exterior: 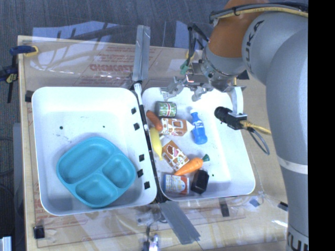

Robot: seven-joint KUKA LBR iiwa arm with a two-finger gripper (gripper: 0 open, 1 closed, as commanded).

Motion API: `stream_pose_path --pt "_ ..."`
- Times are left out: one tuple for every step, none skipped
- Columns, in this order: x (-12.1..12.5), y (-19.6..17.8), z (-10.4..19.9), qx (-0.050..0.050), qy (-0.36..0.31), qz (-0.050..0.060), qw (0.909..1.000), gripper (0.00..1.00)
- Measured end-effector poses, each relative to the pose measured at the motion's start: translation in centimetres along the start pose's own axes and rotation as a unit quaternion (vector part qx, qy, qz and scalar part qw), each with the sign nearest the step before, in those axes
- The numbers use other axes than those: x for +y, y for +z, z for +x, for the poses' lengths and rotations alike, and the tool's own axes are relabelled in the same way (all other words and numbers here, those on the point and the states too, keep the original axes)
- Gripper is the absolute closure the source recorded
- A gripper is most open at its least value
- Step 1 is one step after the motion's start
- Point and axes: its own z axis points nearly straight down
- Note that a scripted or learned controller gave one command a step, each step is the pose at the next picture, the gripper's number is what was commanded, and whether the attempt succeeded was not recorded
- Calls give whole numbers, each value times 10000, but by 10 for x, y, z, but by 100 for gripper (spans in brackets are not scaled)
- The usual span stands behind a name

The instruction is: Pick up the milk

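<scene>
Reaches in from the right of the view as a bulky grey arm (282, 88), orange band above the wrist. Sits beneath it on the bench as two white bins side by side: left bin (39, 109) bearing a blue divided plate (97, 170), right bin (245, 178) crowded with small groceries.

Hangs over the far rim of the right bin as the gripper (191, 85), pointed down. Cannot be judged as released or clenched from this slant; carries nothing that can be made out.

Lies in the left half of the right bin, on its side, as the likeliest milk (172, 126): a small white carton with brownish print, though the label is too small to read. Runs with its long axis roughly left to right in the view. Falls toward the camera from the gripper and slightly left, with a green can (166, 109) between the two. Touches or nearly touches an orange carrot (153, 120) on its left; stands just beside a blue bottle (198, 128) on its right.

Calls, by this reading, for a shift toward the camera past the can, then a descent closing across the carton's short side.
</scene>
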Motion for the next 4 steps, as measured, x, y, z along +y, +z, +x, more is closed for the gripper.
stream_pose_path --pt "8 124 -3 -6 -1021 -13 9948 0" --pt "-24 151 -100 -6 -1311 -22 9914 0" --pt "13 151 -100 -13 -1765 -31 9843 0" --pt "14 140 -100 -20 -1783 -36 9840 100"
